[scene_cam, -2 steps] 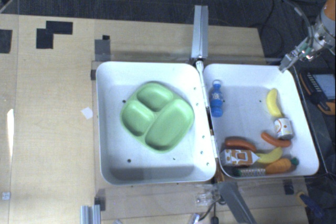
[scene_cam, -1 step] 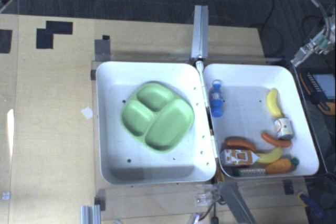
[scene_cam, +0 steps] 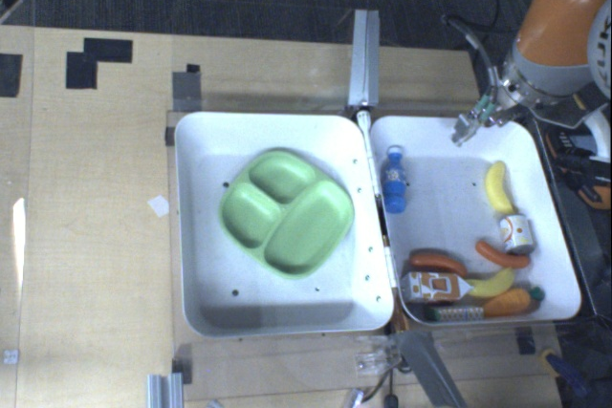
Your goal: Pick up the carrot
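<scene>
The carrot, orange with a green tip at its right end, lies along the front wall of the right bin, in the front right corner. It touches a yellow banana and a printed box. My gripper hangs over the bin's back edge near the far right corner, well away from the carrot and holding nothing that I can see. The grey arm with its orange band rises behind it at the upper right.
In the right bin are a blue bottle by the left wall, a second banana, a small can, a red sausage and a hot dog. A green divided plate lies in the left bin.
</scene>
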Controlling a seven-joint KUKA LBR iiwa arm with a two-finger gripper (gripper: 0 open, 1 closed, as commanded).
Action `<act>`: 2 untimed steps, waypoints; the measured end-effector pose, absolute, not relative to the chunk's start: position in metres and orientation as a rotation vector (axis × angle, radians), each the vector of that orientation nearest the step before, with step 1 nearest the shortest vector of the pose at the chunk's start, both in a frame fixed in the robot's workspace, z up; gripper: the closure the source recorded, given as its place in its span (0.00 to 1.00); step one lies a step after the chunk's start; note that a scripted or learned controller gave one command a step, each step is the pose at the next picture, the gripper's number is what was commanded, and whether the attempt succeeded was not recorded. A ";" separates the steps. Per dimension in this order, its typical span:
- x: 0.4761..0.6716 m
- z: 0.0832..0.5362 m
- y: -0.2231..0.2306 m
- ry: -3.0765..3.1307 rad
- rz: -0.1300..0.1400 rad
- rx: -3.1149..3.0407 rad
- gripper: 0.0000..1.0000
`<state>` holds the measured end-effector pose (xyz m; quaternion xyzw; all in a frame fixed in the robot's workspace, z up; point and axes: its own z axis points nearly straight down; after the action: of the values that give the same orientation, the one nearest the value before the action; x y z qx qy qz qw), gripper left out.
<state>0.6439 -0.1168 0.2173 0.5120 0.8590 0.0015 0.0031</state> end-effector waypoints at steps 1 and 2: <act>0.659 0.267 -0.177 2.835 0.004 1.328 1.00; 0.665 0.242 -0.139 2.793 0.005 1.420 1.00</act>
<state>0.6650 -0.1390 0.2421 0.4533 0.8913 0.0016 0.0042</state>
